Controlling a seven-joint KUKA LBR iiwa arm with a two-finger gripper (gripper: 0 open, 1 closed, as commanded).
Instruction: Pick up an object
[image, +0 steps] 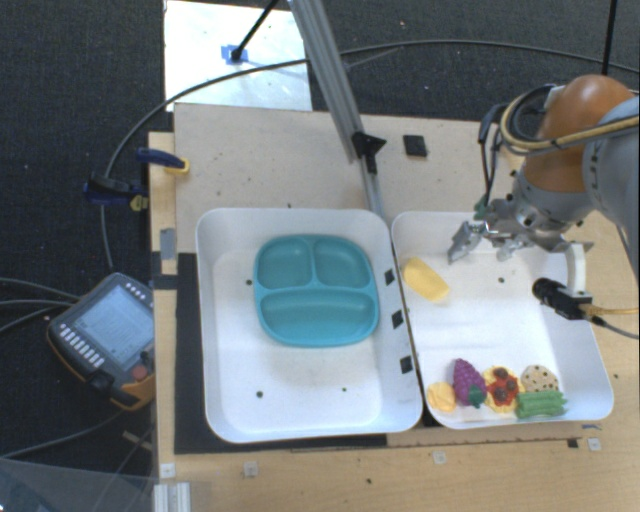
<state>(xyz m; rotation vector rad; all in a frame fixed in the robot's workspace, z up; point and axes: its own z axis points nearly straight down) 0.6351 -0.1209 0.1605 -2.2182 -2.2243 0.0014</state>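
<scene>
Hovering over the upper part of the right-hand shallow white bin (590, 350), my two-finger gripper (483, 243) hangs with its fingers spread apart and nothing between them; the nearest candidate, a pale yellow wedge-shaped toy piece (425, 279), lies on the bin floor to the gripper's left and a little nearer the camera, close to the divide between the bins; it is apart from my fingertips, not touching them. Risk, as I judge it: the wedge sits near the bin's inner wall, so a descent from my present position would likely close on bare floor, or clip one edge of the wedge and push it against the wall instead of seating it between the fingers; its low, sloped form may also slip out as the fingers close. Farther off, along the near edge of the same bin, lies a row of small toy foods (495, 387); these touch one another, so a grasp there could catch two at once or scatter them. A teal sectioned plastic plate (316, 291) rests in the left-hand white bin (225, 330), well apart from my gripper.
</scene>
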